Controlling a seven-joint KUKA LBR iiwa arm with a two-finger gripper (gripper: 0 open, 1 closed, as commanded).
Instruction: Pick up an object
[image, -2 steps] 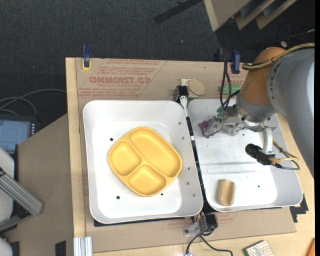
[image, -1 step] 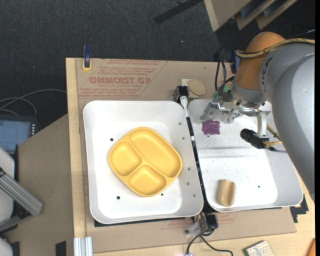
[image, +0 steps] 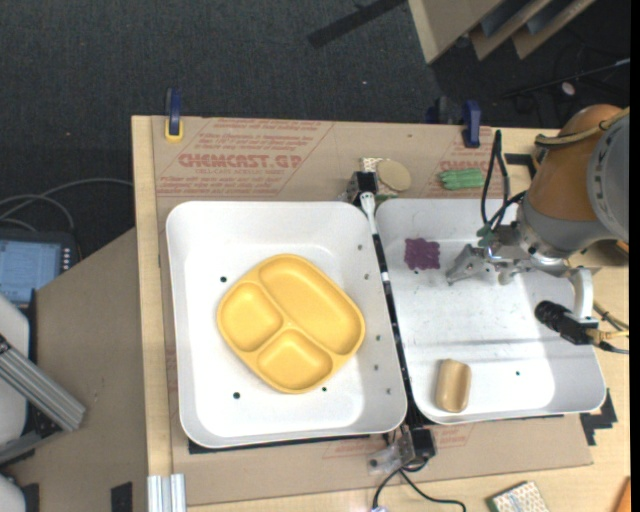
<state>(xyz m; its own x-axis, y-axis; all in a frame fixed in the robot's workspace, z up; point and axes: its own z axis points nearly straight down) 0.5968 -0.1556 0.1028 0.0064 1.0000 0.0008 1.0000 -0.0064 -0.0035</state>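
Note:
In the right bin (image: 560, 400), a small purple object (image: 421, 253) lies near the far left corner. A tan cylinder-shaped object (image: 452, 385) rests near the front left edge. My gripper (image: 478, 272) hangs over the far middle of this bin, just right of the purple object and apart from it. Its fingers (image: 458, 268) are spread open with nothing between them. The grey arm with its orange band (image: 585, 130) comes in from the right.
The left bin (image: 190, 300) holds a yellow divided plate (image: 289, 322). A green object (image: 461, 180) and a round tan piece (image: 395, 177) lie on the bench behind the bins. A black cable connector (image: 562, 322) hangs over the right bin's right side.

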